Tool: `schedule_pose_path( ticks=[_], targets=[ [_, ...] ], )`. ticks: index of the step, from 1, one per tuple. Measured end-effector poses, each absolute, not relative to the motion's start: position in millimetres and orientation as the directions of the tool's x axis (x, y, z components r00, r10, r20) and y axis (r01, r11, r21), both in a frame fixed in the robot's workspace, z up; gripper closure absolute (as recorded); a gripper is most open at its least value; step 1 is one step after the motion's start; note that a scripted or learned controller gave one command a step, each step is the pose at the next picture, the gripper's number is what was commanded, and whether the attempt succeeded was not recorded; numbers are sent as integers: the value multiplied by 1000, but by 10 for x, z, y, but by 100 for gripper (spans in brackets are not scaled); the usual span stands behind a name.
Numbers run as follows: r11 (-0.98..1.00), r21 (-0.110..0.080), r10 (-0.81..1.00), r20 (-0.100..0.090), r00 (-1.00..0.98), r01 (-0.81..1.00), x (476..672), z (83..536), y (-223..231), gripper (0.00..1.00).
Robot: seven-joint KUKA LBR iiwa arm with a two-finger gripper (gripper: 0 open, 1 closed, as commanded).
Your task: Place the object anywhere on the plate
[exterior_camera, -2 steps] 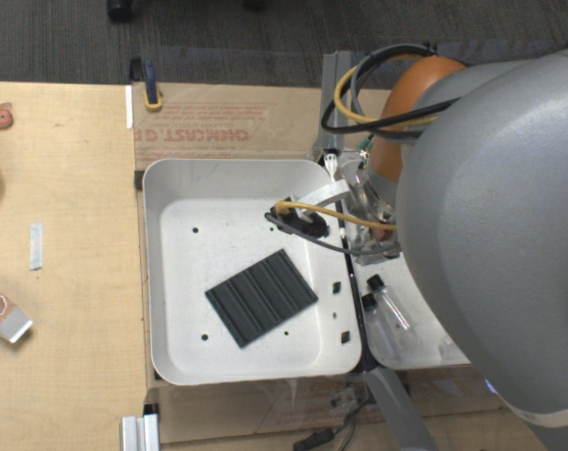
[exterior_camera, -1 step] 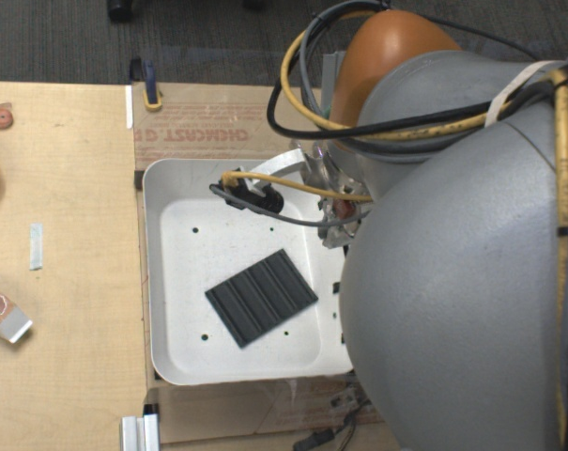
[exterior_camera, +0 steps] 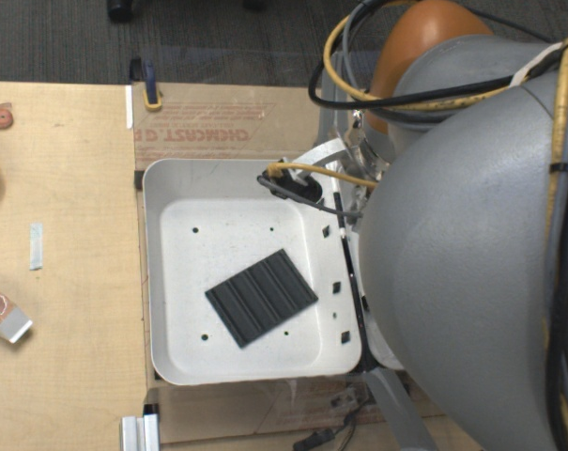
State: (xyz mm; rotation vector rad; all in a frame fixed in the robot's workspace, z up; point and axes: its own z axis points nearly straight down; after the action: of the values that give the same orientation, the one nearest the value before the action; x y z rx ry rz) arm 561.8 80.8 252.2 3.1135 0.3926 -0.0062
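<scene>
Even, diffuse overhead light, moderately bright. White bin (exterior_camera: 171, 252) well exposed, not blown out, only soft shading along its inner walls. Grey arm (exterior_camera: 481, 252) sits very close to the lens: soft focus, broad dull sheen, no hard glare. Dark ribbed pad (exterior_camera: 261, 297) reasonably sharp, faint shadow. Carpet at top dim.
</scene>
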Motion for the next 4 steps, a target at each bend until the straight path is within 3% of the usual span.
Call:
schedule_pose_path(
  ticks=[1,2,3,4],
  targets=[
    [-959,3,284,-4,959,284,5449,2544,1396,100],
    [-895,1,446,-6,895,446,6285,1564,1147,100],
    [-815,0,579,-5,815,579,6178,2335,945,100],
    [-586,-1,810,-5,586,810,5976,2736,1827,100]
  ],
)
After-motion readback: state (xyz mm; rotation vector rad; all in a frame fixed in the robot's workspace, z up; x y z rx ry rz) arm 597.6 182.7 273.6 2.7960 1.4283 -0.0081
